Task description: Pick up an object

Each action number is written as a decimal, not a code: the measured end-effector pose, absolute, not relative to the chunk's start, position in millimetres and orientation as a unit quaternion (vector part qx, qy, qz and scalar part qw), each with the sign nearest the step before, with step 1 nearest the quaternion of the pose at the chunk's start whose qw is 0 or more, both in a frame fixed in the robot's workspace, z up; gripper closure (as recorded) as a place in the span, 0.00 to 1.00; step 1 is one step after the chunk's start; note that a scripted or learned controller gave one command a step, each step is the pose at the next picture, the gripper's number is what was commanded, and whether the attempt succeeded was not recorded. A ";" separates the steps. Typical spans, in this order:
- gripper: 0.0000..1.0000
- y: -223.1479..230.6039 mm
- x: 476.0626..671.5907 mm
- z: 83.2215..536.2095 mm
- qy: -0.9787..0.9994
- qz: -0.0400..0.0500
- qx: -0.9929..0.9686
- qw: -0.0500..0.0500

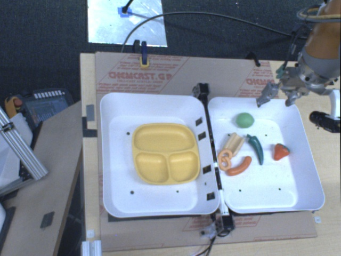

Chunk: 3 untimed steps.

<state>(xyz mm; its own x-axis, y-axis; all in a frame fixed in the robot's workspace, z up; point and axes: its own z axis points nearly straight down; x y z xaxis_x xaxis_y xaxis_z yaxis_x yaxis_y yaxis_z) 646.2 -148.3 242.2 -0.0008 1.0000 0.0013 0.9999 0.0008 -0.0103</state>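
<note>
the claw [277,95] hangs over the far edge of the right bin [306,196], near its upper right corner, with its two fingers [265,97] spread apart and nothing between them. one finger points down toward the bin's back rim, the other sits a little to its right. the grey wrist and orange band of the arm [322,41] rise behind it toward the top right corner of the view.

inside the right bin lie the small toy foods. a green ball [244,120] sits nearest the claw, just below and left of it, apart from the fingers. a dark green pepper [256,148] lies slanted in the middle of the bin. a red strawberry [281,152] rests to the pepper's right, near but not touching it. to the pepper's left is a tan piece [233,142], tilted, and below it an orange ring [225,158] touching a sausage [240,166] that curves toward the bin's middle. these three crowd together near the bin's left wall.

the left bin [114,196] holds a yellow tray [162,152] with three compartments, lying flat near its centre. a row of black clips [204,137] runs down the seam between the two bins. both bins rest on a cardboard sheet [160,74] printed with red letters.
</note>
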 end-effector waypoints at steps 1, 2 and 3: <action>0.00 -147.9 648.5 249.9 -0.708 0.000 -0.706 -0.001; 0.00 -143.5 657.7 194.5 -0.709 0.000 -0.705 0.000; 0.00 -138.1 657.9 133.4 -0.710 0.000 -0.704 0.000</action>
<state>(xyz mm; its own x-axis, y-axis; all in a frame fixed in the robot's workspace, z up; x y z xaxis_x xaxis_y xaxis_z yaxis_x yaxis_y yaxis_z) 657.9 -138.1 133.4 -0.0075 1.0000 0.0001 1.0000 0.0075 -0.0012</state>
